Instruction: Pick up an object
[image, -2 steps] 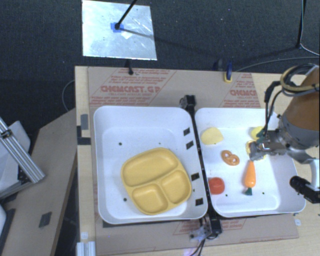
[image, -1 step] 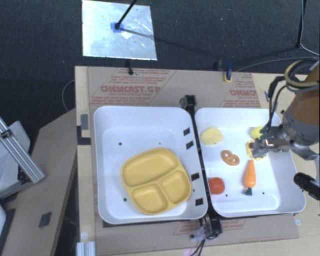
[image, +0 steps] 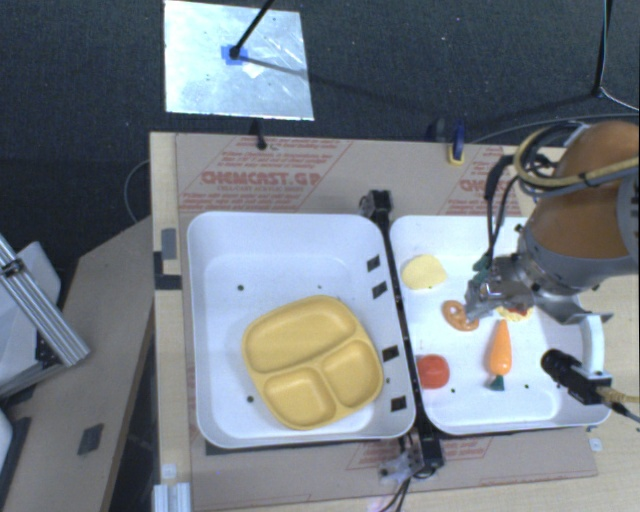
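Pretzel (image: 461, 316), an orange-brown ring, lies in the right bin (image: 470, 415) at its middle, and appears to be the piece under attempt: the claw (image: 483, 300) sits just right of it and over its edge. Whether the claw is wide, narrow or closed on anything cannot be told; its tips are lost in dark metal and cable.

Other pieces in the same bin: a pale yellow disc (image: 423, 271) at the far left, a red tomato (image: 433, 371) near the divider, and a carrot (image: 499, 352) lying lengthwise just right of the pretzel.

Recommendation for the step: centre over the pretzel before descending, straddle one side of the ring, and keep clear of the carrot, which lies close enough to be nudged or caught. A thin flat piece calls for tips nearly touching the bin floor.

The left bin (image: 220, 260) holds a yellow tray (image: 312, 360) with three compartments.

Obscured: the wrist hides the bin's far right part. A small yellow-orange item (image: 513, 313) shows beneath the wrist; its identity is uncertain.
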